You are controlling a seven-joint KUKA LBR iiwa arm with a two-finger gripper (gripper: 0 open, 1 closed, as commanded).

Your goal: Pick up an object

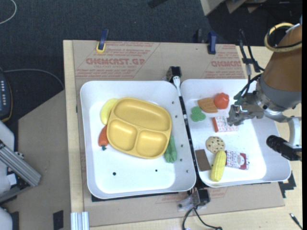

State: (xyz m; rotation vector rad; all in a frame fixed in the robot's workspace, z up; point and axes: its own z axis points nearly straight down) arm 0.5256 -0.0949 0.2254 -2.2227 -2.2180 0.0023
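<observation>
Two white bins point(91, 128), one yellow divided tray point(139, 127), one corn cob point(218, 165), one cookie point(215, 143).

Blue clamp point(211, 42), yellow clamp point(101, 46) on board's point(144, 56) far edge.

Yellow tray point(139, 127) crowds left bin point(91, 143); its front corner seems open.

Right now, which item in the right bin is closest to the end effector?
The red-and-white packet, directly beside the end effector. The tomato, cookie and corn lie farther off.
</observation>
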